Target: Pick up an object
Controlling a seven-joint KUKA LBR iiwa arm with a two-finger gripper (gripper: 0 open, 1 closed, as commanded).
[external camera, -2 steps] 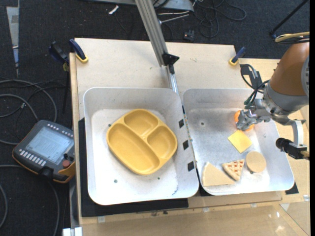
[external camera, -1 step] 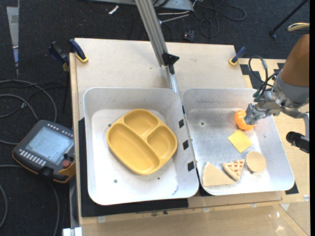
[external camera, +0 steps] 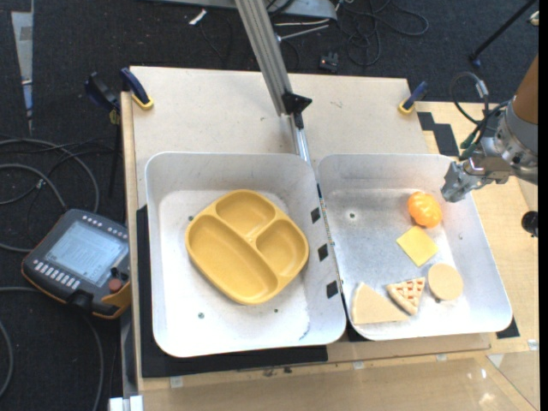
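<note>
The left bin [external camera: 171,315] holds a yellow tray [external camera: 247,245]. The right bin [external camera: 488,306] holds a wedge [external camera: 373,305], a round disc [external camera: 444,282], a yellow square [external camera: 417,247], a pizza slice [external camera: 408,294] and an orange [external camera: 425,209]. The gripper [external camera: 455,184] hangs at the far right edge of this bin, just beside the orange; its state I cannot tell. The orange is round, so it may roll away, and the flat pieces may slip.

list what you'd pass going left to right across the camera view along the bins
handheld controller → yellow divided plate in the left bin → tan wedge → pizza slice → round biscuit → gripper
</note>
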